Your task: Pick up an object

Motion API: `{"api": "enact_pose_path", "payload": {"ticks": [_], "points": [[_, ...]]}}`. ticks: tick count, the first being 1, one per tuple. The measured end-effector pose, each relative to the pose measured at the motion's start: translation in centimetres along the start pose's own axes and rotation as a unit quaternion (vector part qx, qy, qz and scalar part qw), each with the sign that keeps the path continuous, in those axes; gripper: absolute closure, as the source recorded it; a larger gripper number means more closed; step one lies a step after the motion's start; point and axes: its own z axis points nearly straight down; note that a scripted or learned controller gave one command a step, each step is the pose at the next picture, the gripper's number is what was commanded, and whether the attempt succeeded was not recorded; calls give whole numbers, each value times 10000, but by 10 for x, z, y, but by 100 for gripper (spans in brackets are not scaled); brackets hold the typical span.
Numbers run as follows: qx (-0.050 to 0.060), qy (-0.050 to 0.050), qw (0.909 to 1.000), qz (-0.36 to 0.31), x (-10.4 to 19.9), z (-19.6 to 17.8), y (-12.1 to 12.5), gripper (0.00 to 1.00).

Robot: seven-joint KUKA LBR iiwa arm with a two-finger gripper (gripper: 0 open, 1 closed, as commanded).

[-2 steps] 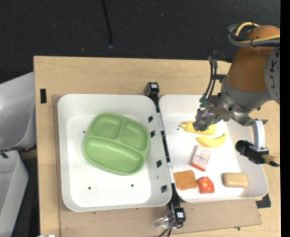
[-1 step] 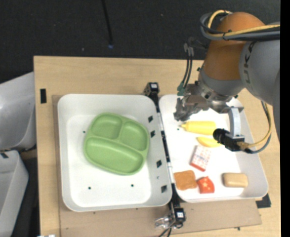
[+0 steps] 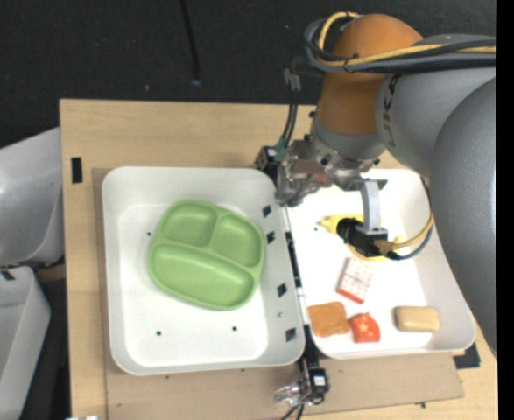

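Nearest me, at the front edge of the wooden counter point(image 3: 83, 138), a small tangle of metal and wire point(image 3: 297, 393) sits below the gap between the two bins; it is too small to make out. Just behind it, along the front wall of the bin on the view's right point(image 3: 407, 274), three small things lie in a row, apart from one another: a flat orange-brown piece point(image 3: 328, 319), a red lump point(image 3: 364, 327) just beside it, and a tan block point(image 3: 415, 319) further toward the arm's side. What each is made of is hard to say. A little further back lies a red-and-white packet point(image 3: 355, 280), tilted, its print unreadable.

Across the divide, the bin on the view's left point(image 3: 118, 322) holds a green divided plate point(image 3: 207, 254) lying flat near its middle, with three compartments.

Further back still, the hand point(image 3: 302, 180) hangs over the far corner of the right-side bin, close to the wall between the bins and well apart from the four small things. It is dark and cluttered, and I cannot tell whether it is open or closed; I can see nothing gripped in it. Behind it, the arm point(image 3: 362, 68) with its orange band covers the far part of that bin and is cut off at the edge.
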Motion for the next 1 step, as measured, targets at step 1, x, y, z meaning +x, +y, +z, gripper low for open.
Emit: {"api": "enact_pose_path", "payload": {"ticks": [1], "points": [[0,3,10000,-1,43,11,22,100]]}}
